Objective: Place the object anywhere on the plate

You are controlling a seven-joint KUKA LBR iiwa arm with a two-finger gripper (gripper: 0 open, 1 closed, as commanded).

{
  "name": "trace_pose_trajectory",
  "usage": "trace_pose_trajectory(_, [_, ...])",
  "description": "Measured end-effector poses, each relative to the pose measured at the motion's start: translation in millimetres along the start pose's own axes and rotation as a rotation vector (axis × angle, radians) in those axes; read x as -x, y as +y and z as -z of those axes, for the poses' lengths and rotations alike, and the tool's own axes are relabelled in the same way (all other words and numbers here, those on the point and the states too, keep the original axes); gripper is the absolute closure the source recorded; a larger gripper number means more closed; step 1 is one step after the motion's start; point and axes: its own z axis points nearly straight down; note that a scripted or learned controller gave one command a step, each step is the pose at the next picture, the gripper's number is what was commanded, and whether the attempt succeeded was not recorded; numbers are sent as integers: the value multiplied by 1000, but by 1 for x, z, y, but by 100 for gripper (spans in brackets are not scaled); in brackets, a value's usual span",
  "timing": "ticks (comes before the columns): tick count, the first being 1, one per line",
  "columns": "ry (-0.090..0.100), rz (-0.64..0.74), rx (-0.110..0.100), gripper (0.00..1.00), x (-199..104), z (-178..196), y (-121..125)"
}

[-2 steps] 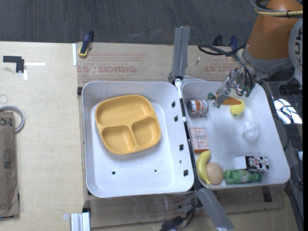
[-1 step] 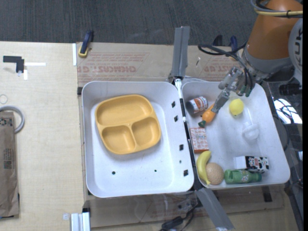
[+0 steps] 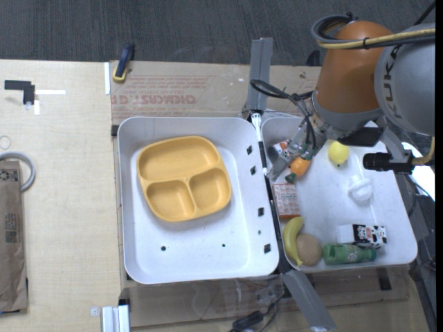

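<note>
The yellow plate [image 3: 184, 178] lies in the bin [image 3: 131, 206] well to the end effector's [image 3: 299, 159] left. An orange carrot [image 3: 300, 166] sits touching the end effector's tip; whether it is clamped I cannot tell. A lemon [image 3: 338, 153] lies just to its right

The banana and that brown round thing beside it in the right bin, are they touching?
Touching. The camera view shows the brown round object pressed against the inner curve of the banana, with no white bin floor between them.

- We see a yellow three-compartment plastic plate [image 3: 183, 177] in the left white bin [image 3: 138, 254].
- The gripper [image 3: 296, 159] sits beside a small orange object [image 3: 300, 166] in the right white bin [image 3: 398, 206].
</note>
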Motion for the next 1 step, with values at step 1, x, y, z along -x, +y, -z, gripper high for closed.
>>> trace_pose_trajectory(1, [-3, -1, 1, 100, 1, 10, 0])
